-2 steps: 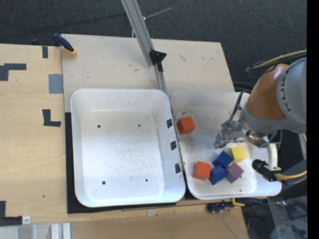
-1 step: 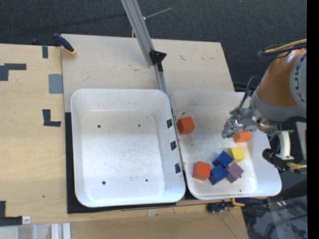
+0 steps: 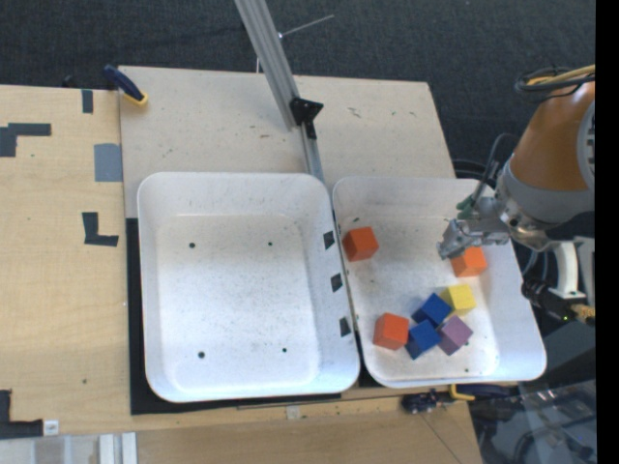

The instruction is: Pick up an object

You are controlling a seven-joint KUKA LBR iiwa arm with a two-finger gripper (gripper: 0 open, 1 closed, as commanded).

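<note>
My gripper (image 3: 462, 243) hangs over the right side of the right bin (image 3: 406, 201). An orange cube (image 3: 470, 261) lies right beneath its tips, partly covered by them; whether it sits between the fingers is hidden. Another orange cube (image 3: 361, 243) rests near the bin's left wall. Toward the front lie a third orange cube (image 3: 392, 331), two blue cubes (image 3: 432, 309) (image 3: 422, 338), a yellow cube (image 3: 462, 298) and a purple cube (image 3: 455, 333), packed close together.
The left bin (image 3: 232, 288) adjoins the right bin on its left side. A slanted metal rail (image 3: 276, 56) crosses the bench behind the bins. A blue and yellow clamp (image 3: 126, 83) lies at the bench's far left corner.
</note>
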